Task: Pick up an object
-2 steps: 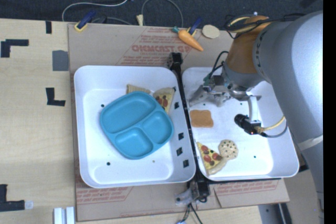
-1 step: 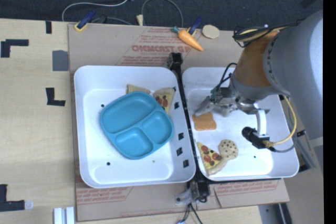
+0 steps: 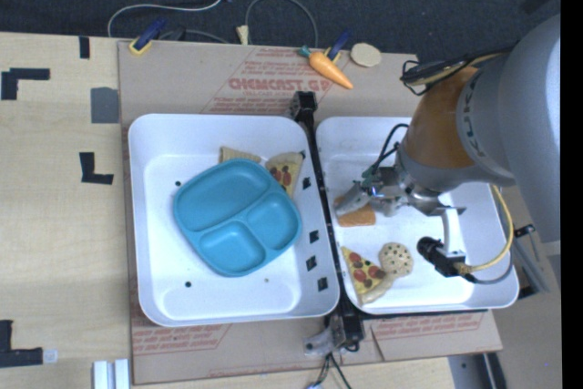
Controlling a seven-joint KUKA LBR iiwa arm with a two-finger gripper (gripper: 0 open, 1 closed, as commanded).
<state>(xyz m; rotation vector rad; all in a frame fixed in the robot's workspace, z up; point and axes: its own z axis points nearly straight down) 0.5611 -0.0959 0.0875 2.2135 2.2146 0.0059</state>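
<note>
Orange wedge [image 3: 357, 216] in right bin [image 3: 483, 291] | claw [image 3: 357, 196] low over it, grip state unclear | step: grasp approach | next: close, lift straight up

Blue tray [image 3: 237, 219] hides most of two pizza slices [image 3: 286, 168]

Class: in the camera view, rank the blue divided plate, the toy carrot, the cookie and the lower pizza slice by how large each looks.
1. blue divided plate, largest by far
2. pizza slice in the right bin
3. toy carrot on the cardboard; close to the slice, so this order is unsure
4. cookie, smallest
</note>
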